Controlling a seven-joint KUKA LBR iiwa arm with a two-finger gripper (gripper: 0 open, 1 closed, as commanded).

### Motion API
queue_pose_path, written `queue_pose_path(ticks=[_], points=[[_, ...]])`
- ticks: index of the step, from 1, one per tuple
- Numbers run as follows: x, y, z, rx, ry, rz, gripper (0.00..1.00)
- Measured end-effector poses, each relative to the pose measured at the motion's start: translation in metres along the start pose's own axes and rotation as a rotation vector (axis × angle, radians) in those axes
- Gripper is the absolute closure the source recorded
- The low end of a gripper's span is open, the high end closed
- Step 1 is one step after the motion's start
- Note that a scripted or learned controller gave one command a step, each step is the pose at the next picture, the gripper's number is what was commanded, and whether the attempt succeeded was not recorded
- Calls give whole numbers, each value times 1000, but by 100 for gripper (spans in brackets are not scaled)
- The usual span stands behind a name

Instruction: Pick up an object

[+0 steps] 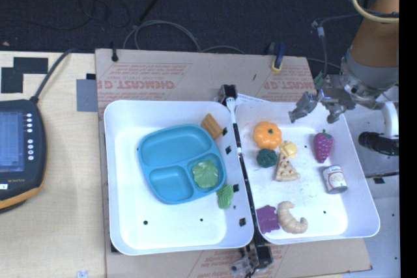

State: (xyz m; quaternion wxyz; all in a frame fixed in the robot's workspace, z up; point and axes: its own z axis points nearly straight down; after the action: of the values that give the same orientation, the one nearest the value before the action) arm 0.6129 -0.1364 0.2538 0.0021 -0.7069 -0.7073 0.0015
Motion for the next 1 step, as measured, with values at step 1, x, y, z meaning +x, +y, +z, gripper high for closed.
queue_pose_path(ticks=[1], points=[[54, 1, 162, 4, -1, -4, 0]])
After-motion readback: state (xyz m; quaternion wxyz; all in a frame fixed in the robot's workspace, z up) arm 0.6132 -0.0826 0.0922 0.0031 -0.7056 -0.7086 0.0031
